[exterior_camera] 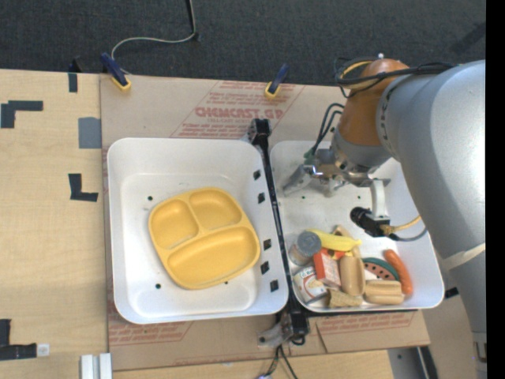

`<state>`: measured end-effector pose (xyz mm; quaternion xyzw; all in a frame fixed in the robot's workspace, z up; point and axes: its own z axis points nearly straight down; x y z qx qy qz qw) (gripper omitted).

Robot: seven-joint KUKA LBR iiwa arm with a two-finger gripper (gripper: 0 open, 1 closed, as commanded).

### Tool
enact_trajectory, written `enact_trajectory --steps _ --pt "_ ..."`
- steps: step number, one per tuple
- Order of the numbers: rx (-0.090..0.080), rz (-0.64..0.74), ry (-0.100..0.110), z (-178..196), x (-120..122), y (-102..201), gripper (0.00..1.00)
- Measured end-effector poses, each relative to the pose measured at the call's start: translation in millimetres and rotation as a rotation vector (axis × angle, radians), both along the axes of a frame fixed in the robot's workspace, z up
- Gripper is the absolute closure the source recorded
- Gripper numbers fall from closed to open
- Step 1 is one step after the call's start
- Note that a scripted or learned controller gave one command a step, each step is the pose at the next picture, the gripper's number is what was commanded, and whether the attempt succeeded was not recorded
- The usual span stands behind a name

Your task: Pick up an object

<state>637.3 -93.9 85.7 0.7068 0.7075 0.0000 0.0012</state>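
My gripper (312,177) hangs low over the bare back part of the right bin (410,212), under the orange wrist band. I see nothing in it. A pile of toy food lies at the front of that bin, apart from the gripper: a yellow banana (336,242), a grey round can (304,248), a red packet (323,268), a tan bread stick (351,273), a bun (383,292) and an orange-red carrot (399,268).
The left bin (126,212) holds a yellow divided plate (205,237). A black divider (270,204) runs between the bins. The big grey arm (442,156) covers the right bin's right side. Blue-yellow clamps (115,69) sit on the cardboard behind.
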Motion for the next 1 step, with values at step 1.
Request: enact_trajectory --steps 1 --pt "0.0 -0.001 0.0 0.5 -83.4 -2.7 0.0"
